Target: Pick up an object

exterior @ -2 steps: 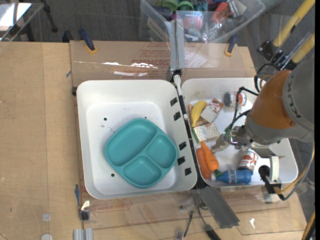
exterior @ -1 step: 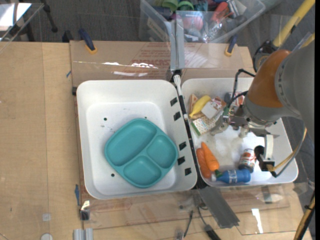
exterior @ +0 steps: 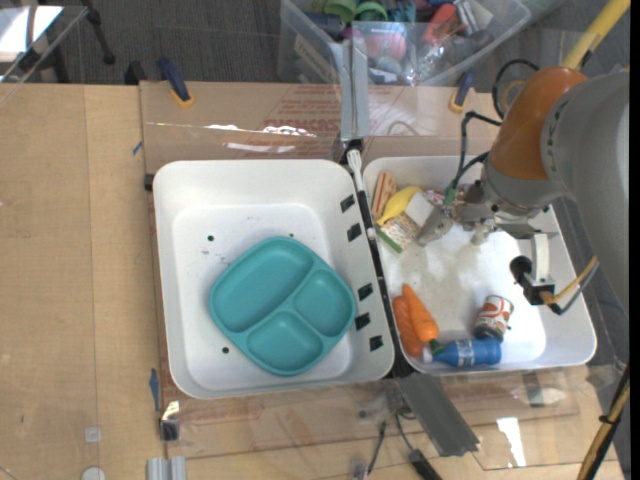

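Observation:
My gripper (exterior: 440, 220) is low in the right bin (exterior: 570, 343), near its back left, beside a yellow banana-like toy (exterior: 398, 203) and a small printed box (exterior: 403, 230). An orange carrot (exterior: 415, 318) lies at the bin's left front. A blue bottle (exterior: 470, 352) rests along the front wall, and a small red-and-white can (exterior: 492, 317) stands just behind it. Nothing is visibly held.
The left bin (exterior: 180, 268) holds a teal divided plate (exterior: 283, 304). A clear tub of mixed toys (exterior: 400, 13) stands behind the bins. The grey arm with its orange band (exterior: 535, 118) reaches in over the right bin's back right, with cables hanging beside it.

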Robot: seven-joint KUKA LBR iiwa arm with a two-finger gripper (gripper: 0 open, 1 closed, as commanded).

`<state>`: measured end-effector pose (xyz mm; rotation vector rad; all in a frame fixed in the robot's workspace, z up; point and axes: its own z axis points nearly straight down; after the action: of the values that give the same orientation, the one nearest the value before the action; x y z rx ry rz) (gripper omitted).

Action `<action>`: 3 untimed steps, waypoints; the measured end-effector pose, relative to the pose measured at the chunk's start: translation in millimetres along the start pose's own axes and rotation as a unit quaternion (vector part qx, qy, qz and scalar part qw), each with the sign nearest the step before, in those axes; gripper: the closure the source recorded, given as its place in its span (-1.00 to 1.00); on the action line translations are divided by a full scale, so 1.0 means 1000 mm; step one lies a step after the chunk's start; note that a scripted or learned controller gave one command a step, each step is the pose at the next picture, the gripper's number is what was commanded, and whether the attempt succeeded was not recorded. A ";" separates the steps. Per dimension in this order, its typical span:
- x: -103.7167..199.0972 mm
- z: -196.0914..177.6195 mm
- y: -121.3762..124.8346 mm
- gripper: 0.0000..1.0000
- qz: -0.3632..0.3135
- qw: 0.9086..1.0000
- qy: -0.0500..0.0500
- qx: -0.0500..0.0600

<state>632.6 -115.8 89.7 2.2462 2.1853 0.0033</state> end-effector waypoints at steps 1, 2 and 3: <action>0.012 0.002 0.028 -1.00 -0.046 0.999 -0.004 0.016; -0.031 -0.021 0.034 -1.00 -0.073 0.997 0.002 0.005; -0.075 0.000 0.040 -1.00 -0.003 1.000 0.005 0.002</action>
<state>670.3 -192.4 90.2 2.2467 2.1972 0.0104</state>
